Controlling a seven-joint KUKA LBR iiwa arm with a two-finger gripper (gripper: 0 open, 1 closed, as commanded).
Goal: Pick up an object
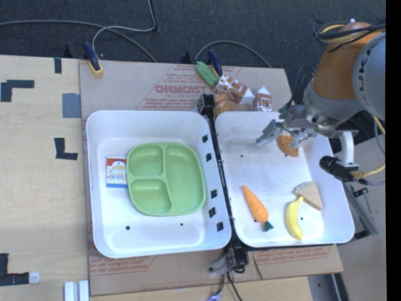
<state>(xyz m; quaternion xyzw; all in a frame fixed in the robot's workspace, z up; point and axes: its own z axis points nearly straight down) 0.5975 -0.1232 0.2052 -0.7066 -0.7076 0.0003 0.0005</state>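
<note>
I think the thing to grab is the small round orange-brown toy food piece (287,145). It lies on the floor of the right white bin (250,168), near the far wall, right under my fingers (283,132). It looks round, so I can't see a long side or a way it points; the arm hides part of it.

I can't tell if the grey fingers are spread or pressed together, or if they touch the piece. I guess they hang there because the grab starts from above.

Nearer to me than the fingers lie a small orange carrot with a green end (256,206), a yellow banana (294,218) and a tan bread wedge (309,195).

Off to the side, in the left white bin (150,240), lies a green plate with three parts (166,178) and a small card (116,172).
</note>
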